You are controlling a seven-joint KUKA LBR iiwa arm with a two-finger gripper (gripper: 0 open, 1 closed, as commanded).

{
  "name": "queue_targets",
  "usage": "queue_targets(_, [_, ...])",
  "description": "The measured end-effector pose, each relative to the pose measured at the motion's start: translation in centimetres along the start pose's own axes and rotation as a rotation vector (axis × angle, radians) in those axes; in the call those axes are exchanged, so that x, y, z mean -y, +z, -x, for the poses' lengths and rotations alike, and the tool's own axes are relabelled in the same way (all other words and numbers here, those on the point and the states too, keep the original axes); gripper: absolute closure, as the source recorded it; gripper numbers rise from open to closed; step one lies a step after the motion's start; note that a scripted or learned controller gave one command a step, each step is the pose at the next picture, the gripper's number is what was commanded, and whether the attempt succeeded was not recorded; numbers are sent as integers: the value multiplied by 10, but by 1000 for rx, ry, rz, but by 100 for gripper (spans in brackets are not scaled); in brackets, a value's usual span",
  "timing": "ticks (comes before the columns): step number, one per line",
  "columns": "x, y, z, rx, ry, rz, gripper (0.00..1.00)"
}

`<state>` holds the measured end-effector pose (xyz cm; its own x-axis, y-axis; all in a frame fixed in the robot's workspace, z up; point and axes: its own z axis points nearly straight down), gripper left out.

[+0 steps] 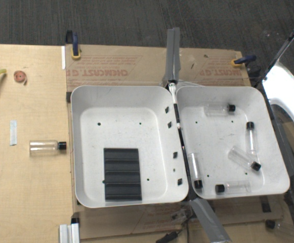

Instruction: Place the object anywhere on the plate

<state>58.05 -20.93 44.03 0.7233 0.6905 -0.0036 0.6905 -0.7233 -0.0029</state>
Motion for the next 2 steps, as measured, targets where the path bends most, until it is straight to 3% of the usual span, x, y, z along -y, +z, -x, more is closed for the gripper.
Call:
queue_targets(1, [10,1,-69,1,243,-1,0])
queue_targets(2, [30,0,33,0,-17,0,0])
